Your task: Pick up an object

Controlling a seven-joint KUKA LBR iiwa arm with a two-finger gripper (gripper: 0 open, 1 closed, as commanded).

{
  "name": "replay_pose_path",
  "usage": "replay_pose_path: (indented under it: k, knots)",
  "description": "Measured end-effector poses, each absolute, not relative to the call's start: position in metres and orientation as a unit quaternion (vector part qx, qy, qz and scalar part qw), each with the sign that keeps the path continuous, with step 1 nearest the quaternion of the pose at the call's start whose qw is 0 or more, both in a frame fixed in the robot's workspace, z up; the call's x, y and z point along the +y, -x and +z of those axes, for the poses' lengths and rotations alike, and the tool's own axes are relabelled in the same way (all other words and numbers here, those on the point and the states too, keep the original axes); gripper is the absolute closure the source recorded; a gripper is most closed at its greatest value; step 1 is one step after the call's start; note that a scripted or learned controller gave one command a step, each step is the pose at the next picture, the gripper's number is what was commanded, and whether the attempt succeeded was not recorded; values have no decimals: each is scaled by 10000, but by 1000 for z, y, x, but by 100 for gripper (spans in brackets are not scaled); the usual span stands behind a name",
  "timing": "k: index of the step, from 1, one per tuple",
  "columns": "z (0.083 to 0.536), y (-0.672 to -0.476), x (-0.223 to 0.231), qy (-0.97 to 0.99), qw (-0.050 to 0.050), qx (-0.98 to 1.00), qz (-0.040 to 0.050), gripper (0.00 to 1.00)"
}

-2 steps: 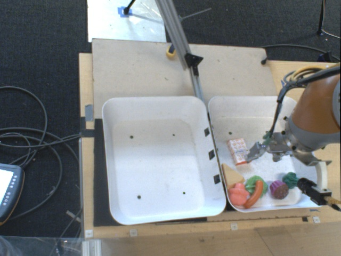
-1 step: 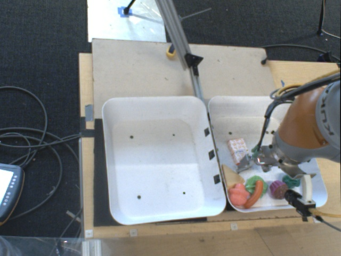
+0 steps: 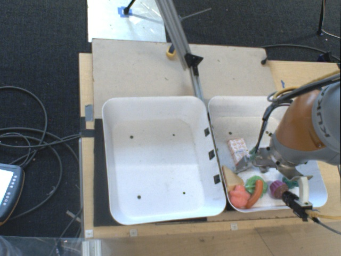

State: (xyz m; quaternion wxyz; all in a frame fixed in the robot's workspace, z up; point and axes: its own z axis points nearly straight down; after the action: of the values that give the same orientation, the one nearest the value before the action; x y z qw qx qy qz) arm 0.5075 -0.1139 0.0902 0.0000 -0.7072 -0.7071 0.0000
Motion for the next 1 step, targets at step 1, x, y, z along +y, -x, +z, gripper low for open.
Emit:
replay_pose_path:
  k: [1]
  knots:
    - [101,-508,-114,7073,-9,-7069,-11,100]
